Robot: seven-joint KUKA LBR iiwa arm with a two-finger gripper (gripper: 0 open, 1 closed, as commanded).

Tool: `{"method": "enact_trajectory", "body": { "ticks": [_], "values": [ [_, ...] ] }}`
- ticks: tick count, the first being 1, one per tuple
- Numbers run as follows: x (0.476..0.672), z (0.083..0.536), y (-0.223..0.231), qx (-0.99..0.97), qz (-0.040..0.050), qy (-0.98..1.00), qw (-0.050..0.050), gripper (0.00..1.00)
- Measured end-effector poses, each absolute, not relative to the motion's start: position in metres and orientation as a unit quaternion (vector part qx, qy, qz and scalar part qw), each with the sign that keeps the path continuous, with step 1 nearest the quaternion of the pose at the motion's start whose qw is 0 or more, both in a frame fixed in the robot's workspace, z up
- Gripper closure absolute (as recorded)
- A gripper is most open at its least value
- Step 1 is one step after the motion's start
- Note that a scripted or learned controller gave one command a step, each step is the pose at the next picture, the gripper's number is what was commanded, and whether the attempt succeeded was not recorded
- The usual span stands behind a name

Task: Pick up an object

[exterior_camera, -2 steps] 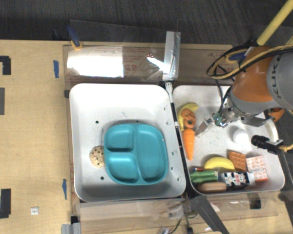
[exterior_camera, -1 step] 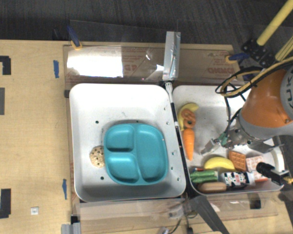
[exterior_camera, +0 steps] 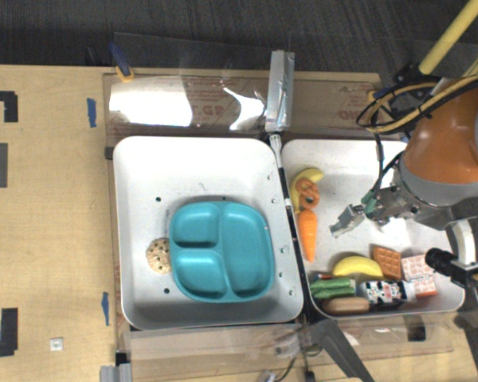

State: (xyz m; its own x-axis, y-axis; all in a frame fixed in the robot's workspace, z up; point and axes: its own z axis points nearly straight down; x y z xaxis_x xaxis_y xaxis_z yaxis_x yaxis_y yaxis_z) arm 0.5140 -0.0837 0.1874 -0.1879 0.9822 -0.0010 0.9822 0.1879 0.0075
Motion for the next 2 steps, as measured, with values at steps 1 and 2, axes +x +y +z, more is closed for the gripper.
{"method": "enact_trajectory", "body": {
  "ticks": [1, 2],
  "values": [
    [0.4792, 0.0914, -0.1217, 0.625, -0.0001, 0.780, 0.000, 0.00],
    [0.4809, 0.0876, -0.1249, 0.585, 0.0016, 0.811, 0.001, 0.00]
  ]
}}
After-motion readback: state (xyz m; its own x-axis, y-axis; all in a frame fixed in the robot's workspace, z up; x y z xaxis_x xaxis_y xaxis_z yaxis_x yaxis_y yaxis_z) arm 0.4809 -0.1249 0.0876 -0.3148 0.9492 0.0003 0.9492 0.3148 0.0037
